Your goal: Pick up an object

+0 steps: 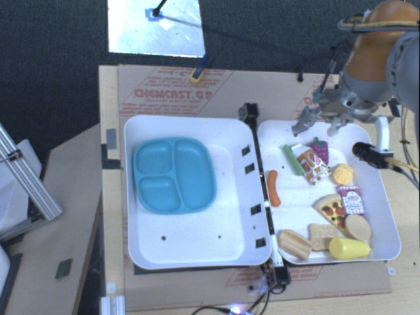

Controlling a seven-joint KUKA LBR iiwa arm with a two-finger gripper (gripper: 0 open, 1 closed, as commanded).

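My gripper (319,127) hangs open over the far part of the right bin (388,223), its two fingers spread with nothing between them. Just below it lie a bunch of purple grapes (319,149), a green stick (293,159) and a small patterned box (313,166). An orange sausage (273,188) lies by the bin's left wall. Further forward sit a yellow waffle (342,174), a pink carton (352,200), a pizza slice (331,209), a cracker (321,235), a bread roll (294,244), a tan disc (358,227) and a yellow lemon-like piece (348,247).
The left bin (231,241) holds a blue divided tray (174,174). A black divider (257,176) with clips runs between the bins. A black cable plug (371,153) hangs over the right bin's far right side. A shiny plate (156,18) lies beyond the bench.
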